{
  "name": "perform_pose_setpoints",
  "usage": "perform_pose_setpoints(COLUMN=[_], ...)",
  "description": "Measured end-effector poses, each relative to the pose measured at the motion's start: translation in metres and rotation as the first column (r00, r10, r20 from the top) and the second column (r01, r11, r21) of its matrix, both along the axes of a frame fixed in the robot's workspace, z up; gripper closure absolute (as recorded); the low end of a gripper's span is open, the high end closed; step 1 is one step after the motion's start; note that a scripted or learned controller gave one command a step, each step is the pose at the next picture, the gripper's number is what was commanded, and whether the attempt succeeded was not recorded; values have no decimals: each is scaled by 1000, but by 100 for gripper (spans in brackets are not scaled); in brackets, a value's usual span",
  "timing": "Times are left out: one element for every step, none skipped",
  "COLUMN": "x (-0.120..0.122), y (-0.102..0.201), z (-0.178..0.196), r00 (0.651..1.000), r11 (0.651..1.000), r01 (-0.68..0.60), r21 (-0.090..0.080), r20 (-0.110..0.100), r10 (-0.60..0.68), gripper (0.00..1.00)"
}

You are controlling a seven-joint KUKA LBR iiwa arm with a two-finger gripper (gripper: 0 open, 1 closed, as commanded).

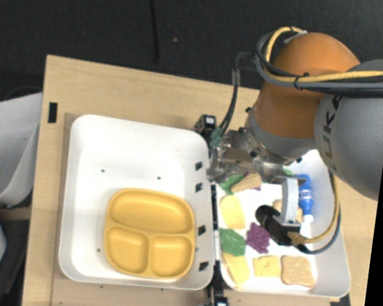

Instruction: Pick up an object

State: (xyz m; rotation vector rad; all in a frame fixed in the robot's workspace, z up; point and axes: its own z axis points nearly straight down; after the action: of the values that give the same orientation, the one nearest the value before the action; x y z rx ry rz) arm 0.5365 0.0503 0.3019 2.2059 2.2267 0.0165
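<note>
From where I stand the arm [306,94] leans in over the right bin [330,274], its orange band bulking over the bin's far end. The tool [236,163] sits low at the bin's upper left corner, close against the divider between the two bins, and I cannot tell its state; the wrist hides too much. Just below it lie a green scrap [229,183] and a tan piece [248,185], touching or nearly touching the metal. Further down the same bin are a pale yellow piece [232,212], a purple grape cluster [259,237], a green leaf shape [232,242], a cracker-like square [266,266] and a toast slice [298,271], all lying flat. A blue item [305,196] rests near the far wall. The left bin [94,142] holds a yellow divided tray [150,233]. Nothing looks lifted yet, so I judge the pick is at the reach-down stage, with closing and raising left to do
</note>
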Motion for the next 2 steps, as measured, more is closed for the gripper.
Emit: perform_pose_setpoints(x=[1, -37], y=[27, 36], z=[119, 137], r00=[1000, 1000], r11=[1000, 1000], r01=[3, 5], r21=[1, -1], r20=[3, -10], r10=[-3, -5], gripper=[100, 100])
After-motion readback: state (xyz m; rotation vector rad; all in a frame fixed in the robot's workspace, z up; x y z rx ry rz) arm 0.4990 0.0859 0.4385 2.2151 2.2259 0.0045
